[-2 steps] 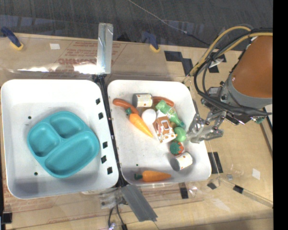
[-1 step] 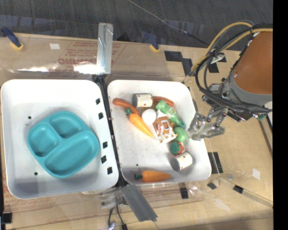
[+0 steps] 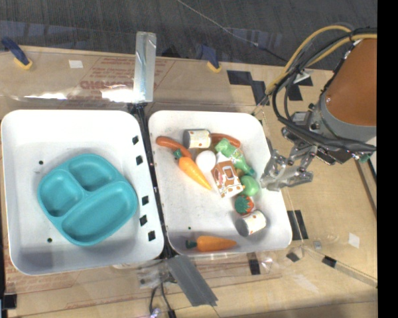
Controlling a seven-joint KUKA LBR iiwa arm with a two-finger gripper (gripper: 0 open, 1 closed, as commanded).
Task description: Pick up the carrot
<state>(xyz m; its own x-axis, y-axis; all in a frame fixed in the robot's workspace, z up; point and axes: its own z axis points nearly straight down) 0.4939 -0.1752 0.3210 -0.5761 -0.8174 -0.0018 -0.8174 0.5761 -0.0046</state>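
While the tool point(image 3: 286, 173) hangs over the right rim of the right bin point(image 3: 176, 234), we cannot tell how it is set. We see one carrot point(image 3: 211, 244) lying alone along that bin's near wall, and another carrot point(image 3: 194, 170) slanting in the clutter of toy food toward the far side, beside a white egg point(image 3: 205, 158). In the left bin point(image 3: 20, 197) rests a teal divided plate point(image 3: 86, 198).

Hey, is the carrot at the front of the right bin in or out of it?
In. The carrot lies flat on the right bin's floor, against its near wall.
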